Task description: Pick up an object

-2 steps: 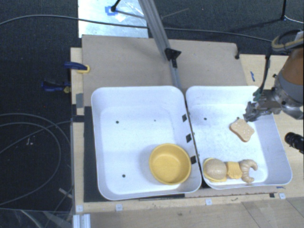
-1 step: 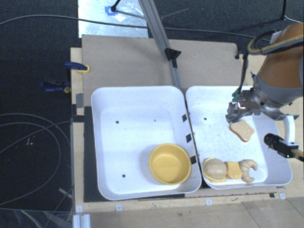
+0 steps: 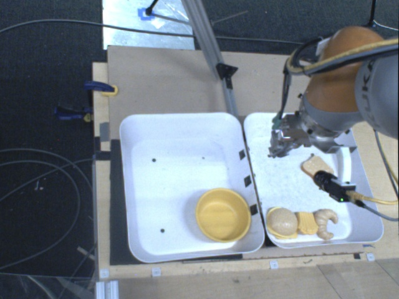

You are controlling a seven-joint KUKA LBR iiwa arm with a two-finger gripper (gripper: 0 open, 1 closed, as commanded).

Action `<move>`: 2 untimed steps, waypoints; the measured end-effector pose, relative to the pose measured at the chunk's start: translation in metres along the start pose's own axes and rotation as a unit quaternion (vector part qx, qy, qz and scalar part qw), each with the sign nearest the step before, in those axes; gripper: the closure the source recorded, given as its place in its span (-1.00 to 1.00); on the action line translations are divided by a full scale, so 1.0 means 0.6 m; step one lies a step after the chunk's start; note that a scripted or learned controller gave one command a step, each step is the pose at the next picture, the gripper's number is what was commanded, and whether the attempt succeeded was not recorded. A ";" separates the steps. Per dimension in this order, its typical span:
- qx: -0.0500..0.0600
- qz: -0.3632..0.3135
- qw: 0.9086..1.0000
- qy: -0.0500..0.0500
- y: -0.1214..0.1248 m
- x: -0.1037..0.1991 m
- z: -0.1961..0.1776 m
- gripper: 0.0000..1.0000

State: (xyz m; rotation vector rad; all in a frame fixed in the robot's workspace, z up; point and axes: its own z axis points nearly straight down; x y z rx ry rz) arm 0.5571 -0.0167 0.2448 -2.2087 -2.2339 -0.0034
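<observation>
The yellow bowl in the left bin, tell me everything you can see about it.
The yellow bowl is round, plain and matte, plastic by the look of it, with a thick rolled rim and nothing visible inside. It sits upright, mouth up, in the near right corner of the left bin, close to that bin's right wall. It rests on the bin floor, apart from the other items. The gripper is over the other bin, well away.
</observation>
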 end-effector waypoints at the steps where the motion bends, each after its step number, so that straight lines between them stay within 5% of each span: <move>1: -0.001 0.000 1.000 0.000 0.017 0.087 -0.009 1.00; 2: -0.001 0.000 1.000 0.000 0.040 0.181 -0.003 1.00</move>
